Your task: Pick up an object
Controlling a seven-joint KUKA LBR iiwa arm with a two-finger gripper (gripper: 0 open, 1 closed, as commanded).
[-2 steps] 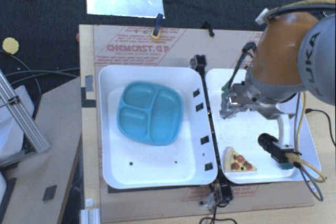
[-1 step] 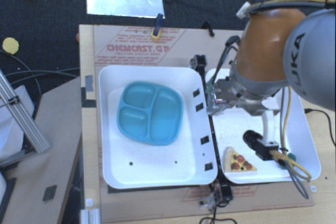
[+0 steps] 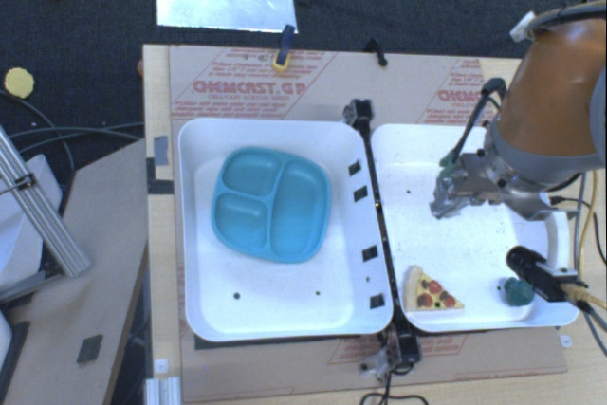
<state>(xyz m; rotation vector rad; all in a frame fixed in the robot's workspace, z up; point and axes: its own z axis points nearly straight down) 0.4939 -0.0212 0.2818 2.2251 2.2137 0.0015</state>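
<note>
Your toy pizza slice [image 3: 432, 290] is a yellow wedge with red dots, lying flat in the right bin [image 3: 417, 166]. Pincer [image 3: 449, 200] hovers above it; grip state unclear.

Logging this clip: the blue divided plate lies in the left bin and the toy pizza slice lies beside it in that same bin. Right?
Not quite. The blue divided plastic plate is in the left white bin, but the toy pizza slice lies in the right white bin, near its front edge, as the camera view shows.

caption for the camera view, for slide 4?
Pincer over the right bin, apart from pizza slice; blue plate in left bin.
</note>
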